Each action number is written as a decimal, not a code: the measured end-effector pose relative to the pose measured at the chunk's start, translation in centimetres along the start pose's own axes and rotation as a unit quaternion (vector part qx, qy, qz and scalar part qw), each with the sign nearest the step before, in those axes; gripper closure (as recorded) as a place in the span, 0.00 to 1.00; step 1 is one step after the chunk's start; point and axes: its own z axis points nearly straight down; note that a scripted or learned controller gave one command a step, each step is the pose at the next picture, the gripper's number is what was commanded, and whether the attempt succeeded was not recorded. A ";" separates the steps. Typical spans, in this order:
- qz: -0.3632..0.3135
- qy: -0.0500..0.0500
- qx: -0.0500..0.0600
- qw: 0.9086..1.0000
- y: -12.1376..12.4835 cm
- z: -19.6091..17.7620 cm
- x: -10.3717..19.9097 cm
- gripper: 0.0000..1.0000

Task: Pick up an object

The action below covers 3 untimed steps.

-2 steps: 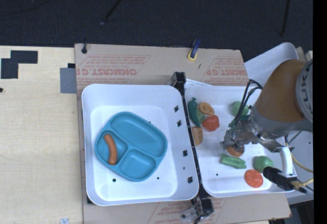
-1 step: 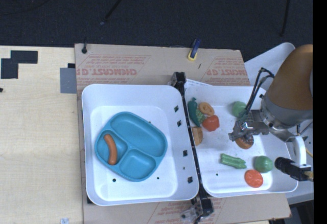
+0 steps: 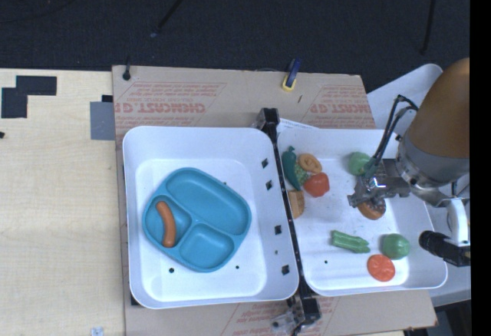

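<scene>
My gripper [image 3: 370, 199] hangs low over the right bin [image 3: 337, 281], near its right middle, directly above a small brown round object [image 3: 373, 211] that peeks out beneath it. Around it lie a green round piece [image 3: 358, 163], a red tomato-like piece [image 3: 317, 185], an orange-brown pretzel-like piece [image 3: 309, 163], a dark green vegetable [image 3: 290, 168], a tan bread-like piece [image 3: 296, 204], a green pod [image 3: 350, 241], a light green ball [image 3: 396, 245] and an orange-red ball [image 3: 381, 268].
The left bin [image 3: 138, 273] holds a blue divided plate [image 3: 197, 218] with an orange sausage [image 3: 166, 222] in its left compartment. A black divider [image 3: 281, 204] runs between the bins. The arm's orange band [image 3: 449, 112] rises at the right.
</scene>
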 end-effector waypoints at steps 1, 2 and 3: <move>-0.002 0.001 0.001 1.000 2.1 1.1 5.0 1.00; -0.002 0.001 0.000 1.000 4.2 0.0 9.2 1.00; -0.002 0.001 0.000 1.000 6.5 -0.9 14.3 1.00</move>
